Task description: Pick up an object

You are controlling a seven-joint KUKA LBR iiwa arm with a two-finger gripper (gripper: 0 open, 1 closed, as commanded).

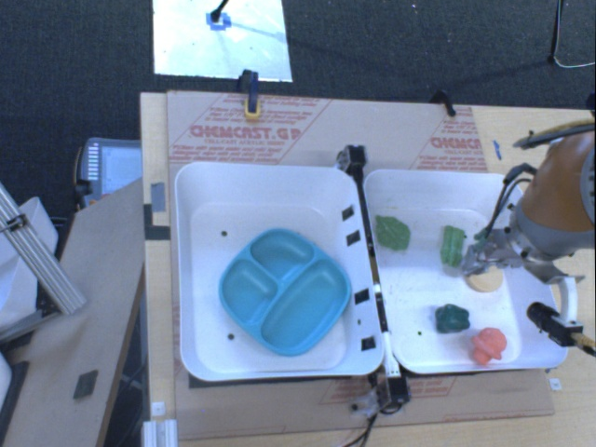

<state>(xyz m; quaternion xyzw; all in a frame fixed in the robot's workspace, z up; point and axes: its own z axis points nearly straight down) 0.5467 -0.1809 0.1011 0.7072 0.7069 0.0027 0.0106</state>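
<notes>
A dark carpeted floor surrounds a wooden bench (155, 277) topped with a printed cardboard sheet (279, 128), on which two shallow white bins sit side by side, touching along their inner walls. A pale square panel (221, 24) lies on the floor beyond the bench. The left bin (200, 194) holds a blue divided plate (284, 290), three compartments, turned at an angle and lying near the bin's middle. The right bin (410, 184) holds the small objects. The arm (559, 198), grey with its orange band, reaches in from the right and hangs over the right bin's far-right part. Its gripper (477, 261) is low in the bin, against the right side of an upright green piece (453, 246) and just above a flat tan disc (484, 281); the claw's tips are too small and crowded to read, so I cannot tell whether it is wide, narrow, or closed on anything. A light green lumpy object (392, 233) lies near the bin's left wall, well apart from the gripper. A dark green object (452, 318) sits toward the front, and a pink-red object (488, 345) lies just right of it, near the front wall. A yellow clamp (251, 101) grips the cardboard's far edge.
</notes>
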